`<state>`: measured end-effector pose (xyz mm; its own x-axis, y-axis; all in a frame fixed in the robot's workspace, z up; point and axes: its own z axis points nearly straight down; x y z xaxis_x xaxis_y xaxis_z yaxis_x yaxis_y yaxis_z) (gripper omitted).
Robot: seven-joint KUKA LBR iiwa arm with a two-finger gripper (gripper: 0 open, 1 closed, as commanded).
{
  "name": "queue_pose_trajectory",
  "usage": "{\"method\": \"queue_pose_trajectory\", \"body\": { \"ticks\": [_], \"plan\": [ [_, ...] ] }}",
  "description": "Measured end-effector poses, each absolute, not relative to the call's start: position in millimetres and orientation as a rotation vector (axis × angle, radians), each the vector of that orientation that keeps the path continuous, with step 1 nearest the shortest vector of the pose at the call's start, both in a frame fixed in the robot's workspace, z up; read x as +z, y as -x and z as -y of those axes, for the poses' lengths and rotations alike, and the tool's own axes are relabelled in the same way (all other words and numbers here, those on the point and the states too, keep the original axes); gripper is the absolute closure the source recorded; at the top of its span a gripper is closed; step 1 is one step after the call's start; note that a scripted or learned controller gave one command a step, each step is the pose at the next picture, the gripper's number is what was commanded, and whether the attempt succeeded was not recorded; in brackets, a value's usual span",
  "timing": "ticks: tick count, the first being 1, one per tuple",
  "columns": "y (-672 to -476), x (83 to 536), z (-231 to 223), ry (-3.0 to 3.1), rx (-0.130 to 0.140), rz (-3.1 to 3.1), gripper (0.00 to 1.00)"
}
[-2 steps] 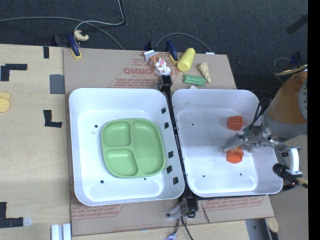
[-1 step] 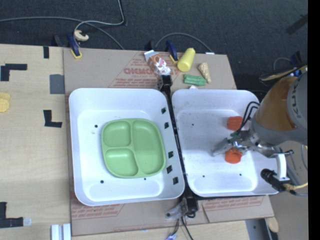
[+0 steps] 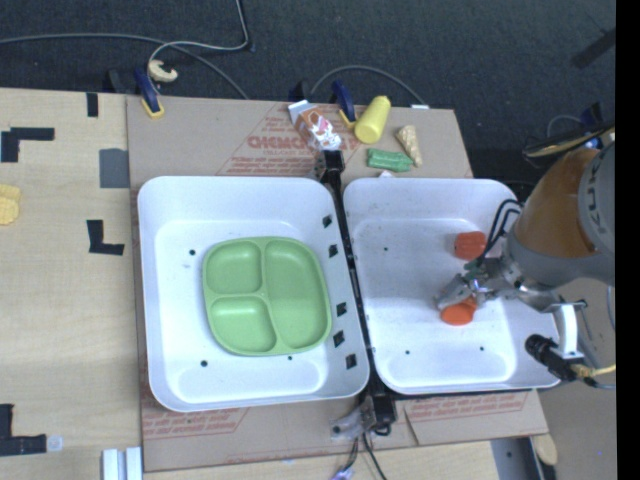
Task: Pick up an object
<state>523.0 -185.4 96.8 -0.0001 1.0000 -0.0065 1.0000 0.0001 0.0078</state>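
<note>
Orange pieces lie in the right bin (image 3: 400,368): one orange object (image 3: 459,314) rests on the bin floor toward its 4 o'clock side, and a second orange object (image 3: 471,244) sits just up from it, toward 2 o'clock of the bin. The pincer (image 3: 462,292) reaches down between the two, its metal tips just above the lower piece, at that piece's 12 o'clock, seemingly touching or nearly touching it. Whether the pincer is spread wide or closed narrow cannot be told from this slanted view, and nothing is clearly seen between its tips. The upper orange piece lies at the pincer's 1 o'clock, close by but apart. The arm (image 3: 570,218), grey with an orange band, comes in from 3 o'clock over the bin's right rim.

At 9 o'clock of this bin stands the left bin (image 3: 165,228), touching it along a shared edge, and holding a green divided plate (image 3: 267,295) near its middle.

On the table beyond the bins, at 12 o'clock, lie a yellow bottle-shaped toy (image 3: 373,118), a green bar (image 3: 389,159), a tan cone-like piece (image 3: 409,144) and a small printed packet (image 3: 318,126), clustered together.
</note>
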Motion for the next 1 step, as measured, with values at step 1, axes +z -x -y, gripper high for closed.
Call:
{"method": "queue_pose_trajectory", "body": {
  "ticks": [1],
  "plan": [
    [-575.9, 86.5, 106.8, -2.215, 0.007, -2.223, 1.0]
  ]
}}
